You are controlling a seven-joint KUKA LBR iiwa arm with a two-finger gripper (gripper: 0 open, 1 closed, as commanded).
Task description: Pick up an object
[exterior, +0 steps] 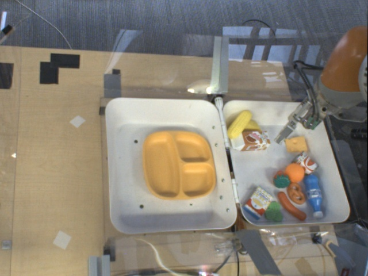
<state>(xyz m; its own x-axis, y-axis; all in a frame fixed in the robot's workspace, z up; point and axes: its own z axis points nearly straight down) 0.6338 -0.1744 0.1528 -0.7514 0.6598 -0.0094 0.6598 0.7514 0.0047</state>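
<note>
Hovering over the upper part of the right bin (pixel 339 171), the end effector (pixel 286 134) hung at a slant, its tip low near the bin floor between a small brown-and-white carton (pixel 253 140) and a yellow cheese wedge (pixel 296 144). Whether it was released or clenched could not be told from the camera view; nothing was visibly caught in it.

No single object was set by the task, and the candidates all lay in the right bin: a yellow corn cob (pixel 239 123) touching the carton, the cheese wedge just beside the tip, and lower down a crowded cluster of an orange ball (pixel 294 172), a green ball (pixel 281 181), a blue bottle (pixel 313 195), a red sausage (pixel 291 206) and a colourful packet (pixel 260 199). The left bin (pixel 126 154) held an orange divided tray (pixel 178 164).

Several risks looked likely. The tip sat in the gap between carton and cheese, so a close there could well have met only air. The slanted approach might have nudged the cheese wedge sideways rather than gripping it. The carton, pressed against the corn near the divider (pixel 225 148), left little room on that side. A move to the lower cluster would probably have scattered the round pieces, which looked prone to rolling.
</note>
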